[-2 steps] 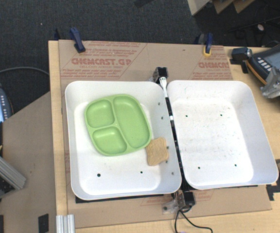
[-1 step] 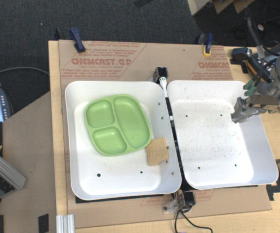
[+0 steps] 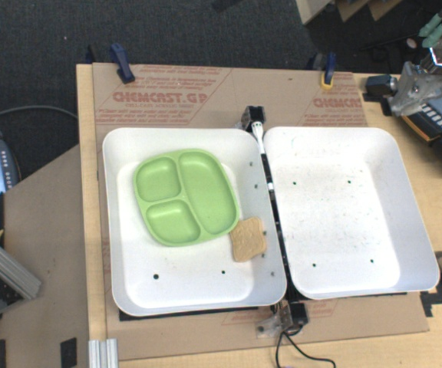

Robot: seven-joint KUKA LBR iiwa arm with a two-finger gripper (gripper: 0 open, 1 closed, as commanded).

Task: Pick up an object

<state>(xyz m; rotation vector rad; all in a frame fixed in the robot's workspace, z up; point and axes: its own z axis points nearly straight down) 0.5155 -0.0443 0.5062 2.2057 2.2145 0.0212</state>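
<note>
- Jaws we cannot read, spread or pressed together: a grey metal assembly (image 3: 419,90) sits at the far right, off the bins, and if that is the arm's end, its tip is too cluttered to tell.
- We see two candidates, both in the left bin (image 3: 121,267): a green divided plate (image 3: 186,198) lying flat near the bin's middle, and a small tan square piece (image 3: 248,239) at the plate's near right edge, touching it or just beside it.
- We find only dark specks on the floor of the right bin (image 3: 344,205), so the reach has to cross over it to the left bin.
- We judge that the pick has not started; nothing is lifted and the approach is the step in hand.
- We would choose the tan piece: it is small enough to fit between the jaws, while the plate is broad and low and offers only a thin rim.
- We would come straight down over the tan piece's middle, with the jaws wide and turned so that neither lands on the plate's rim.
- We would watch the bin's right wall and the black divider (image 3: 267,182) close by, since a descent too far right could strike them.
- We would close only once low at the bin floor, then lift slowly and check that the piece rises.
</note>
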